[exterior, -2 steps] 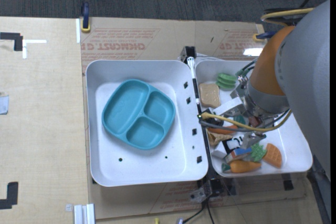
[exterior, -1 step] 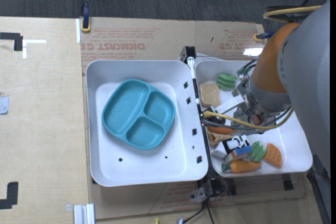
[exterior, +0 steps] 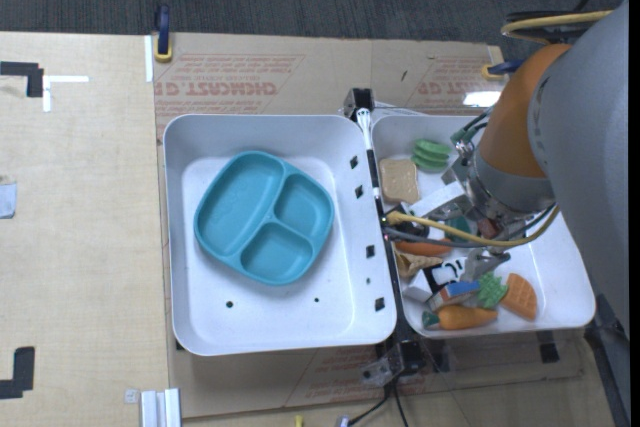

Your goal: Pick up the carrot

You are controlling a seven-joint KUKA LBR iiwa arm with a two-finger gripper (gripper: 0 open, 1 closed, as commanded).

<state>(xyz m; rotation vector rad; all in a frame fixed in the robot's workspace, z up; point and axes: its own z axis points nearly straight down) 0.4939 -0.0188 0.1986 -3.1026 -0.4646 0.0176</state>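
Observation:
The carrot (exterior: 521, 297) lies at the near right of the right bin (exterior: 572, 260). It is orange, with a green leafy top (exterior: 490, 290) pointing left. My gripper (exterior: 469, 263) hangs low over the middle of that bin, just left of and above the carrot's top. The wrist and its cables cover the gripper's tip. Nothing shows as held.
Beside the carrot lie an orange piece (exterior: 463, 318) and a small blue piece (exterior: 460, 291). A tan bread slice (exterior: 399, 180), a green ridged item (exterior: 432, 153) and a red-orange stick (exterior: 420, 248) share the right bin. A teal divided plate (exterior: 265, 215) lies in the left bin (exterior: 185, 245).

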